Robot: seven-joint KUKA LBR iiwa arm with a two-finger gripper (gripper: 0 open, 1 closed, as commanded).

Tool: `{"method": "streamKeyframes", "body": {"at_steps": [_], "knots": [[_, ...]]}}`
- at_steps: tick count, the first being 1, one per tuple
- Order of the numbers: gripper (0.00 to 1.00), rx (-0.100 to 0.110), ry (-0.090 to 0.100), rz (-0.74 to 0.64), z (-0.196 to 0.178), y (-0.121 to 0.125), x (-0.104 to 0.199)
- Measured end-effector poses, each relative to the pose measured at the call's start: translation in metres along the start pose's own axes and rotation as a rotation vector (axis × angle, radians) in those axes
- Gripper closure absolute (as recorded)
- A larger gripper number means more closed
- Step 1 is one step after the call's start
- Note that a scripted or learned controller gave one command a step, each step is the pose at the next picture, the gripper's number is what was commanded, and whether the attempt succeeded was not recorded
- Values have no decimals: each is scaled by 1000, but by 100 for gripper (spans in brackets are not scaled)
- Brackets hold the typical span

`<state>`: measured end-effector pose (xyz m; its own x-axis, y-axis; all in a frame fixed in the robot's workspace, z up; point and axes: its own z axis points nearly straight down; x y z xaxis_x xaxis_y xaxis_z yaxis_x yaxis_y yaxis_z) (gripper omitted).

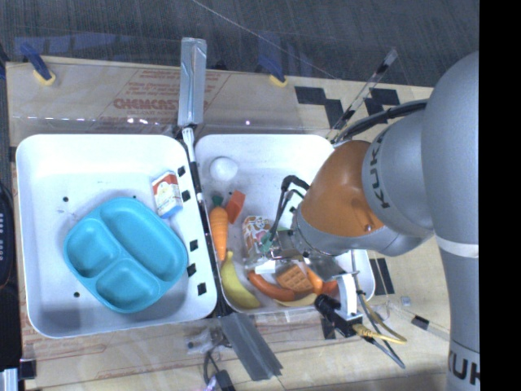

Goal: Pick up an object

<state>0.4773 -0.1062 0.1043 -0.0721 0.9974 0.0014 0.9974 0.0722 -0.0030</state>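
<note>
White plastic, two shallow bins side by side on a tabletop (81,80) covered with clear sheeting over brown cardboard.

Left bin (49,161): one light-blue divided tray (126,252) with three compartments, lying slantwise across the middle; one small carton (166,194) with a red-and-white label, print too small to read, just beyond the tray's far right corner, near the dividing wall.

Right bin (269,153): one white ball (223,169) at the far left; one orange carrot (219,230) along the left wall, with a shorter red-orange piece (235,206) touching it on the right; one yellow banana (235,285) at the near left; one clear wrapped packet (257,236) with a printed pattern in the middle; one red-orange sausage-shaped piece (269,287) and one brown waffle-like piece (295,278) at the near side.

Arm: grey with an orange band (346,198), reaching in from the right and covering the right half of that bin. Claw (275,255) low over the packet and waffle piece; its opening cannot be told, nor whether it holds anything.

Writing: red print on the cardboard beyond the left bin, partly legible as "CHEMCAS".

Other: grey metal bar (192,84) upright at the far end of the divider; blue clamps (37,63) on the far edge.
</note>
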Motion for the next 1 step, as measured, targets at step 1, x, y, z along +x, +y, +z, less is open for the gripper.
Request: {"method": "streamKeyframes", "body": {"at_steps": [1], "knots": [[100,-9,-3,-140,-186,3,36]]}}
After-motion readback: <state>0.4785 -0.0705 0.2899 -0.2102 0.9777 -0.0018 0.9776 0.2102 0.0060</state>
